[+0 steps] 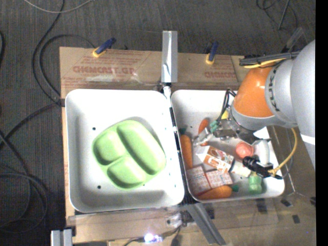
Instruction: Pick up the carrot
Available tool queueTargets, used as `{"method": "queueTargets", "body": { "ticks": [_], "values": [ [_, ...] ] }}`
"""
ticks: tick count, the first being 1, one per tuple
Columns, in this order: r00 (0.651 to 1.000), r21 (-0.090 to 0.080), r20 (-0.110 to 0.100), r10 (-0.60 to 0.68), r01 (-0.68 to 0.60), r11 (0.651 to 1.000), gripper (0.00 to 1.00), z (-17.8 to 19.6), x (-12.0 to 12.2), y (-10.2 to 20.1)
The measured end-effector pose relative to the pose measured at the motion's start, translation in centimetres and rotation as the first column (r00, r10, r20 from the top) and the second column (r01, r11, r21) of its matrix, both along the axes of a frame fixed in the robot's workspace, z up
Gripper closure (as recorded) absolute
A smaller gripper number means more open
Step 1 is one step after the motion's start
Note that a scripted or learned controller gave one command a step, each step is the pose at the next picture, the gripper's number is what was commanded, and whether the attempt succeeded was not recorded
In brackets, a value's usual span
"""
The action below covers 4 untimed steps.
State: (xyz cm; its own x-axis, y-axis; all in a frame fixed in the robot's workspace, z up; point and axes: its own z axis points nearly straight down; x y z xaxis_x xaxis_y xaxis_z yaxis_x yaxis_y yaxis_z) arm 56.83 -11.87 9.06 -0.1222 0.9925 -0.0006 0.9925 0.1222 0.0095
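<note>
Camera view: the carrot (186,152) lies lengthwise against the left wall of the right bin (205,100), at about 9 o'clock from the gripper (214,131). Whether the gripper, low over the packets (218,162) mid-bin, is spread or closed, I cannot tell; the left bin (82,106) holds 1 green tray (129,153)
</note>
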Motion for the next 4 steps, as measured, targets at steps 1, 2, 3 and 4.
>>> {"method": "queueTargets", "body": {
  "ticks": [1, 2, 3, 4],
  "values": [
    [0.928, 0.005, 0.017, -0.373, 0.373, 0.928, 0.0, 0.2, -7.6, -0.4],
    [0.905, -0.003, -0.012, -0.426, 0.426, 0.905, 0.0, 5.6, -8.5, -2.3],
    [0.967, -0.004, -0.001, -0.256, 0.256, 0.967, 0.0, -0.1, -3.8, 1.1],
    [0.967, -0.004, 0.003, -0.256, 0.256, 0.967, 1.0, 0.9, -3.7, 1.1]
  ]
}}
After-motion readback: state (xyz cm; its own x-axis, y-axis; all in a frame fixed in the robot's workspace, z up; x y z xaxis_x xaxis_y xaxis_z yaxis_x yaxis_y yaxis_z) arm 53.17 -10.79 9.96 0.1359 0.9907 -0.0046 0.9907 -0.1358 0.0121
